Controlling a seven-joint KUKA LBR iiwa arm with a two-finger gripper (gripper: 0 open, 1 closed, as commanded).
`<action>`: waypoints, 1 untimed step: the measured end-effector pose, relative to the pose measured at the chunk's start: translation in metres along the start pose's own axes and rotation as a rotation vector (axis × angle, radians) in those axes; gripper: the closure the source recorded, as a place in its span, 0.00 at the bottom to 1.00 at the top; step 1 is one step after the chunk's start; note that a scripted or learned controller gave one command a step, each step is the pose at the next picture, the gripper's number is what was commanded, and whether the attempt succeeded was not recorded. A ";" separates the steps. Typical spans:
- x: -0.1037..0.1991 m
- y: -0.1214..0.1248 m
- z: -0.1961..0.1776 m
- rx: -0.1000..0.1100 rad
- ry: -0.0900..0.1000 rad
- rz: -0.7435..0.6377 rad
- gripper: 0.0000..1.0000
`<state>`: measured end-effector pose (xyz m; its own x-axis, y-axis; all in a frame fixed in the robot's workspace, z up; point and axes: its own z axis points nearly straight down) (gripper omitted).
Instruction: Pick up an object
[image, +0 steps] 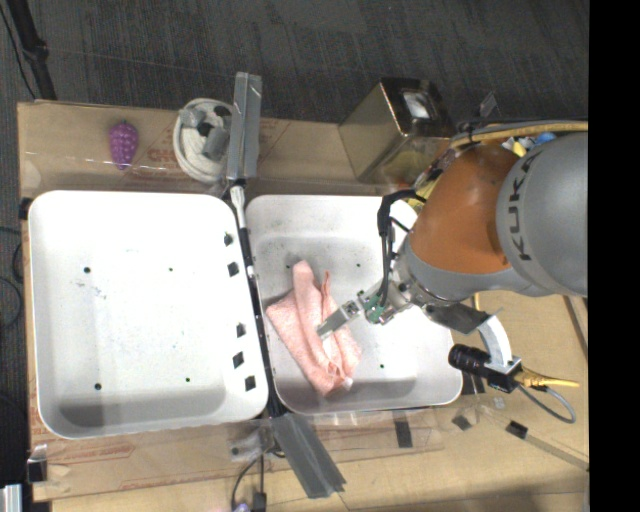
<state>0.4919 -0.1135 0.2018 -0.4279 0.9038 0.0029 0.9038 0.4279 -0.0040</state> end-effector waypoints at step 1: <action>-0.036 0.054 0.110 -0.003 -0.002 0.038 0.00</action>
<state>0.5555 -0.1228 0.0915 -0.3929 0.9196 0.0007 0.9196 0.3929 -0.0008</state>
